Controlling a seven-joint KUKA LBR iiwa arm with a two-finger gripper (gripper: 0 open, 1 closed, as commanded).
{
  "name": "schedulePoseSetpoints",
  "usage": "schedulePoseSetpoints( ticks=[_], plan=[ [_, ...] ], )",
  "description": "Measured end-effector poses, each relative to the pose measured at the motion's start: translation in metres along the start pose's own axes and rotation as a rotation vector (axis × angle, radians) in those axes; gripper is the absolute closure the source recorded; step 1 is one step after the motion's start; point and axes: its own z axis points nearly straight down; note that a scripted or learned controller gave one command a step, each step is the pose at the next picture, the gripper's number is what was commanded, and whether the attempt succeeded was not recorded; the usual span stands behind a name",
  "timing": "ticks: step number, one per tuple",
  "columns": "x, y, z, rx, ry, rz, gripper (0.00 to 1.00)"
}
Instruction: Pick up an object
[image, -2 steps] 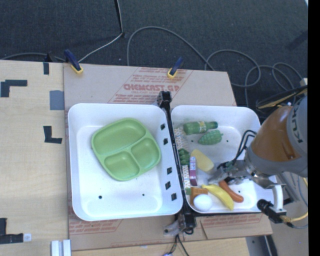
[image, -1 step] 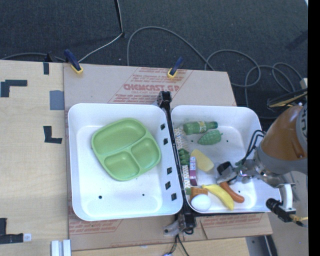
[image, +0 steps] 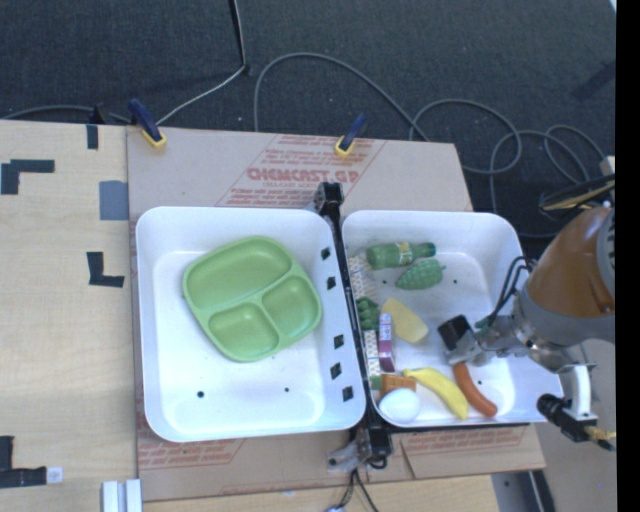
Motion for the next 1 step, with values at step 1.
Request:
schedulePoseSetpoints(
  ticks=[1],
  plan=[
    [0.0405,-0.0007,-0.0967,0.005,0.003,-0.002,1.00]
  ],
)
